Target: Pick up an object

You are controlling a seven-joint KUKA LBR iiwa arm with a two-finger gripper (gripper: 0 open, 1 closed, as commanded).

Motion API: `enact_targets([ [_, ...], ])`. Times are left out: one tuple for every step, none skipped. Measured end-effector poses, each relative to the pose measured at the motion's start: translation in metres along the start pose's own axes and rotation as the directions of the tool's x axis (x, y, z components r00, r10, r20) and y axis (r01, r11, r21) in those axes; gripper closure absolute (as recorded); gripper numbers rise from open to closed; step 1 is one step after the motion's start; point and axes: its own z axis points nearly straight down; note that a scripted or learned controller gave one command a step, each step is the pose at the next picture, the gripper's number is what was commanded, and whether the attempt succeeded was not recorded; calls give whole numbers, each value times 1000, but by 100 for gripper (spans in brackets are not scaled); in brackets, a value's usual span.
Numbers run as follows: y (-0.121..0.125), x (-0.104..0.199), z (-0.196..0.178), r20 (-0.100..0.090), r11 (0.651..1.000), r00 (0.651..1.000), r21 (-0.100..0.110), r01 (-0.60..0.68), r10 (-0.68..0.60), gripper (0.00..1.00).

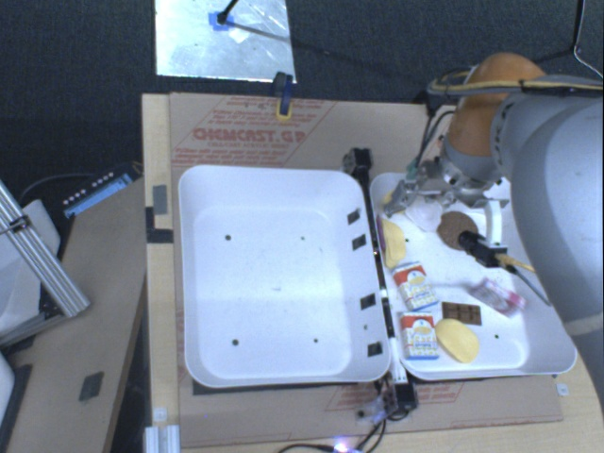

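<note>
Gripper [422, 189] low over right bin [543, 352], back left corner; finger state can't be told. Objects lie loose in that bin: yellow piece [394, 242], two small cartons [413, 286], brown block [462, 313].

A flat tan cardboard sheet with red printed lettering [247, 135] lies on the worktop beneath the bins. A small blue-and-yellow clamp [283, 96] grips its far edge. Beyond it, on dark carpeted floor [75, 64], rests a shiny square metal plate [225, 25] marked with a bit of blue tape. At the left stand slanted silver aluminium rails [38, 262], and near them lies a black bar with blue markings [96, 189].
</note>
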Motion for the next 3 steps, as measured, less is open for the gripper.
enact_targets([
  [1,57,-103,-2,1000,1000,-6,1,-1,0],
  [-4,151,-42,13,1000,1000,0,-17,17,0],
  [-5,154,-39,20,1000,1000,-4,-20,20,0],
])
